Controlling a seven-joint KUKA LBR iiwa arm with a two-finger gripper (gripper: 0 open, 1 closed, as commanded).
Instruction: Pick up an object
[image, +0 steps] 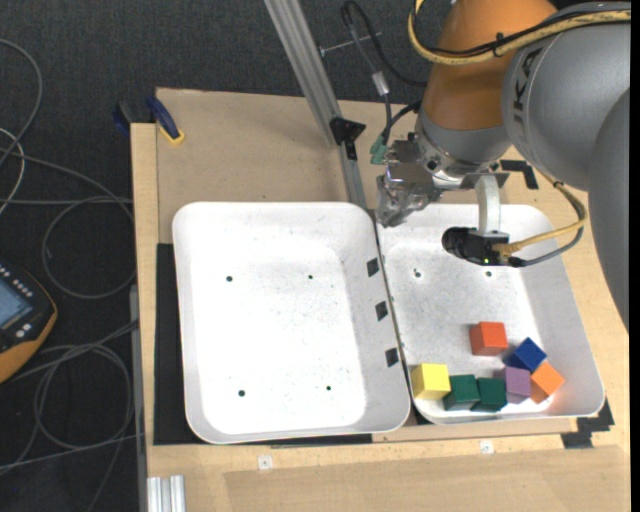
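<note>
Cables (60, 210) loop over dark floor at far left, w/ a yellow-edged device (20, 315) at the frame edge. Bench (250, 130) is tan board; a blue-and-yellow clamp (165, 120) sits at its upper left corner. Left bin (200, 225) is white, speckled, w/ four small dark dots on its floor. A grey metal strut (315, 90) slants down from the top to the seam between the bins, where black clips (380, 310) run along the shared rim.

Right bin (570, 320) holds all the blocks, bunched at its near end: yellow block (432, 379) nearest the seam, then two green blocks (475, 392) touching side by side, purple block (517, 381) just beside them, blue block (527, 354) behind it, orange block (547, 379) at far right against the wall. A red-orange block (488, 337) sits slightly apart, behind the group.

Gripper (400, 205) hangs over the far left corner of the right bin, by the seam, well apart from the blocks. Jaws: can't tell how far open, too small and cluttered; nothing visible between them. Arm (570, 90) fills the upper right, orange band (480, 30) above the wrist. A small black unit (470, 244) w/ a yellow cable hangs below the wrist, over the bin's far end.
</note>
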